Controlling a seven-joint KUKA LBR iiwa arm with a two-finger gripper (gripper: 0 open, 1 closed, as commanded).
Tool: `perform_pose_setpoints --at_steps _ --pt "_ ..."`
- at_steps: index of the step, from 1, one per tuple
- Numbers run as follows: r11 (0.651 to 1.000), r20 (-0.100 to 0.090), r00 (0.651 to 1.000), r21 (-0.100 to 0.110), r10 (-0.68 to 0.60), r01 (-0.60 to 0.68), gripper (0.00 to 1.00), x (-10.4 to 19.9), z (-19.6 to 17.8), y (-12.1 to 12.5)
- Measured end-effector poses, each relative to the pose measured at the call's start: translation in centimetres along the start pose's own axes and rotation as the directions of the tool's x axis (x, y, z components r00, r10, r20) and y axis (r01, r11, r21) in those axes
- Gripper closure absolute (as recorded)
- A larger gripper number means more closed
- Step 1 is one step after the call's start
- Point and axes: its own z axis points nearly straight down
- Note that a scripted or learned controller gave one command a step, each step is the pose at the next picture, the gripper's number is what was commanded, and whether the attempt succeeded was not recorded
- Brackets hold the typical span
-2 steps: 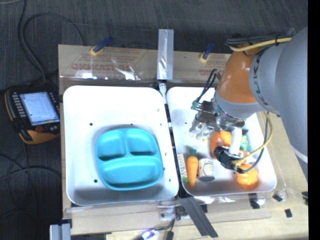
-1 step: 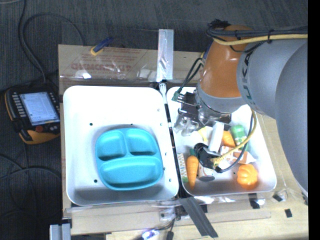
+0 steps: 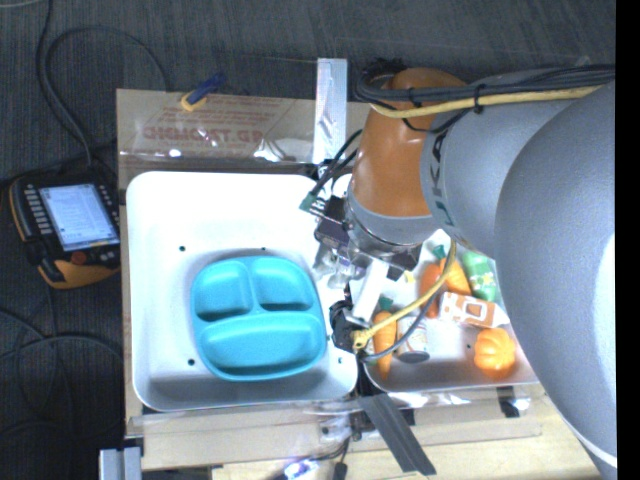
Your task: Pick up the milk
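Observation:
A white carton with an orange label (image 3: 466, 311), probably the milk, lies in the right bin (image 3: 440, 376) under the arm's edge. My gripper (image 3: 352, 268) hangs low over the wall between the two bins, below the orange wrist band (image 3: 395, 173). A slanted white piece (image 3: 373, 290) shows just beneath the gripper; whether it is a carton or part of the tool I cannot tell. The arm hides much of the right bin.
A blue divided tray (image 3: 258, 313) lies in the left bin (image 3: 160, 228). An orange pumpkin-like toy (image 3: 493, 350), a carrot (image 3: 437, 280), a green item (image 3: 481, 271) and a yellow-orange piece (image 3: 382, 330) crowd the right bin. A pendant (image 3: 68, 223) sits off the bench at left.

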Motion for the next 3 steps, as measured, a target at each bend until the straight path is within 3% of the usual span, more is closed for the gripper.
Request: perform_pose_setpoints --at_steps 1,2,3 --pt "0.933 0.000 0.933 -0.006 0.360 -0.360 1.00 4.4 -11.2 -4.3" --pt "0.679 -0.004 0.679 -0.005 0.734 -0.734 1.00 0.9 -18.8 -1.4" --pt "0.633 -0.004 0.633 -0.006 0.774 -0.774 1.00 9.6 -17.5 -3.0"
